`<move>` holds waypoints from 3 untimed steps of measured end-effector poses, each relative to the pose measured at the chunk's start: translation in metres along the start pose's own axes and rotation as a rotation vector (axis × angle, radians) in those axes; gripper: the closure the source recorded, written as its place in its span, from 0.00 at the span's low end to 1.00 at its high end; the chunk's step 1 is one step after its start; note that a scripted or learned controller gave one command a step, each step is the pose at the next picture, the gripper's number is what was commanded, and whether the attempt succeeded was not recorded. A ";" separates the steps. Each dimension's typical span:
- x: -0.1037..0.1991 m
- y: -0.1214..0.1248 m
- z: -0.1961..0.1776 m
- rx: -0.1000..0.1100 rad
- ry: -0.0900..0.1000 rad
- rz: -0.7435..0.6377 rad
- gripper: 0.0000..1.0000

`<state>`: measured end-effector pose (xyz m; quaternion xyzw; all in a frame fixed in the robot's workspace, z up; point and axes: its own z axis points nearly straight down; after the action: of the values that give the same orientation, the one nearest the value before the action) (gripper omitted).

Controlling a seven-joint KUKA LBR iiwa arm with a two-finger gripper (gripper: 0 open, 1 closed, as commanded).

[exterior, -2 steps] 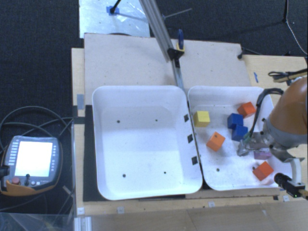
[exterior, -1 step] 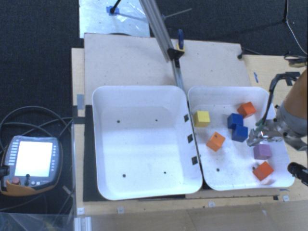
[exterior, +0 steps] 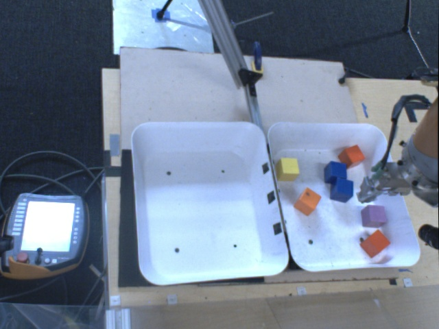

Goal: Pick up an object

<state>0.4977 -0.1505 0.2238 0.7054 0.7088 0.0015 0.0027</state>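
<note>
Teach pendant (exterior: 44, 235) on dark floor left of bench, metal pole (exterior: 223, 29) above bins

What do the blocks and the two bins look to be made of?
Blocks, such as the yellow block and purple block: probably painted wood or foam, given their flat matte colours and crisp edges. Right bin and left bin: likely moulded plastic, smooth white with rounded rims.

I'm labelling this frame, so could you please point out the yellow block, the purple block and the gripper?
yellow block (exterior: 287, 168): camera view, middle of its top face.
purple block (exterior: 374, 216): camera view, middle of its top face.
gripper (exterior: 365, 192): camera view, at its fingertips.
</note>
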 end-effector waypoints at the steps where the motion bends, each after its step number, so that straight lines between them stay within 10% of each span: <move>1: 0.052 0.017 -0.011 0.002 0.003 -0.006 1.00; 3: 0.154 0.040 -0.011 0.004 0.003 -0.005 1.00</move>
<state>0.5367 0.0034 0.2343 0.7038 0.7104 0.0012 0.0001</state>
